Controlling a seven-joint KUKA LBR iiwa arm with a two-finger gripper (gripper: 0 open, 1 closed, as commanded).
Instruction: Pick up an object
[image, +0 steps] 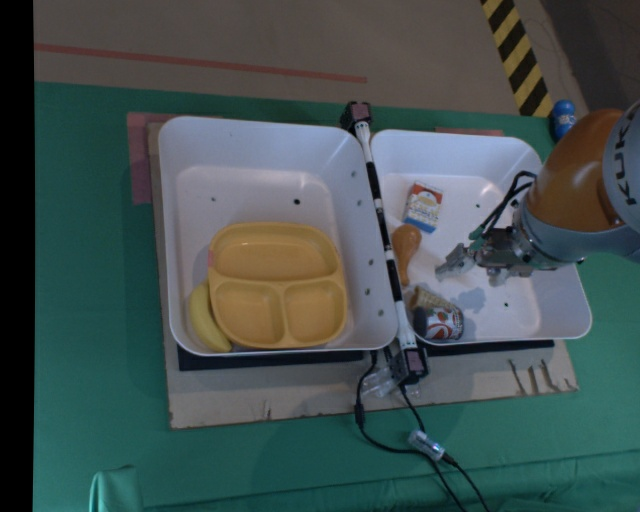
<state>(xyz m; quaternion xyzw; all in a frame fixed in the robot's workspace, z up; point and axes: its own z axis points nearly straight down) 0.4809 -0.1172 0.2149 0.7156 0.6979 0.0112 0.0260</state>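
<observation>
reaching in from the right, the grey arm (590, 190) with its orange band lay low over the right bin (560, 310), wrist turned so the gripper (452, 262) pointed left across the bin floor. the fingers stood slightly apart with nothing between them. just left of the fingertips lay a brown drumstick-shaped toy (406, 246), close but not touching. farther back sat a small carton (424, 206) with an orange and white face; its print was too small to read. at the near left corner of that bin lay a can (438, 322) on its side, with a red and white label, lettering unreadable. the left bin (250, 150) held a yellow divided tray (278, 285), and a banana (206, 320) lay along the tray's left edge. black letters "ku" showed on the arm's grey shell.
</observation>
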